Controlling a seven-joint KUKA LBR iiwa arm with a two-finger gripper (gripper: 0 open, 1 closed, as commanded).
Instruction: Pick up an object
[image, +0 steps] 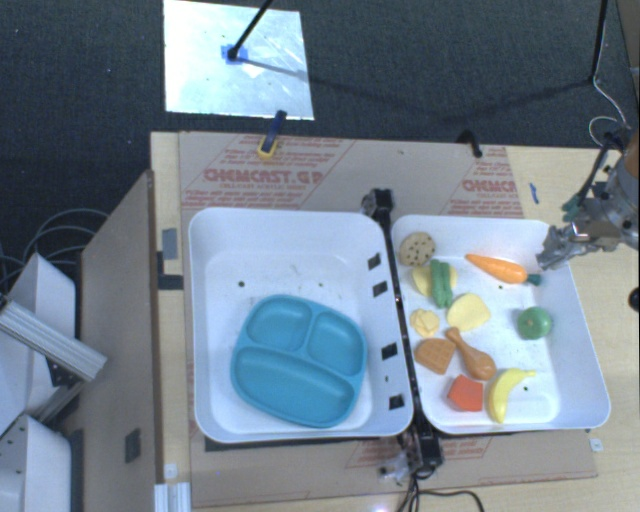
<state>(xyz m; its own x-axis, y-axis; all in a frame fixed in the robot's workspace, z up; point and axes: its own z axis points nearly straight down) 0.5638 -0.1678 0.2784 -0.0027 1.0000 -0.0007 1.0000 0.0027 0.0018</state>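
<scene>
The right bin (585, 380) holds several toy foods: a cookie (417, 247), a green vegetable (440, 280), an orange carrot (497, 268), a yellow wedge (468, 313), a green round fruit (534, 322), a brown drumstick (470, 353), an orange-red block (465, 393) and a banana (507, 390). My gripper (556, 250) hangs over the bin's far right corner, just right of the carrot's thick end. I see nothing held in it.
The left bin (215, 260) carries a blue divided plate (300, 358). A black divider (395, 320) with clips runs between the bins. Brown cardboard (300, 175) lies behind them, and cables (600, 95) trail at the upper right.
</scene>
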